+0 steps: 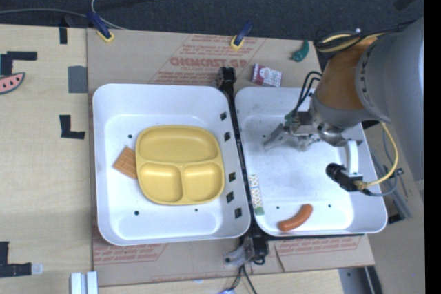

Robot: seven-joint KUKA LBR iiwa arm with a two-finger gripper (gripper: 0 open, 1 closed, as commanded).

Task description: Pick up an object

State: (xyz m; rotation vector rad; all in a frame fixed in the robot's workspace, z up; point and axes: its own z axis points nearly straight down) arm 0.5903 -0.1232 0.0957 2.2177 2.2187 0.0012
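An orange-brown sausage [295, 217] lies near the front edge of the right bin [344, 217]. My gripper [285, 144] hangs over the upper middle of that bin, well behind the sausage, open with nothing between its fingers. In the left bin [117, 107] sits a yellow divided plate [180, 164]. A tan waffle-like piece [125, 162] pokes out from under the plate's left edge.
The grey arm with its orange band [341, 89] covers the right bin's far right corner. A small red-and-white packet [265, 75] and a green item [300, 50] lie on the cardboard behind the bins. Yellow clips [240, 38] hold the cardboard's back edge.
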